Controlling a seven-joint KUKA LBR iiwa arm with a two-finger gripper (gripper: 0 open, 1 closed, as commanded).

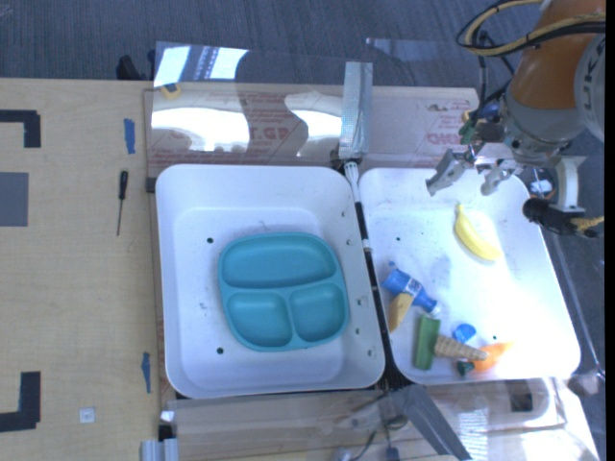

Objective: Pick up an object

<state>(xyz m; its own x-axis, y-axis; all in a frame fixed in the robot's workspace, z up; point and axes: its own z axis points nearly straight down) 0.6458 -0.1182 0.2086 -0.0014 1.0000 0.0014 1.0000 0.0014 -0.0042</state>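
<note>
The arm [562, 60] is cut off by the top and right edges. The small objects [459, 349] clustered at the near side of the right bin [538, 353] overlap one another and are too small to identify individually.

Teal divided tray [282, 289] in white bin [183, 219]; yellow banana [476, 234], green block [425, 341].

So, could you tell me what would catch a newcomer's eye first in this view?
Probably the teal divided tray, lying alone in the left bin. Next, the yellow banana in the right bin, with the open gripper hovering just above its far end. A cluster of small toys lies along that bin's near side.
</note>
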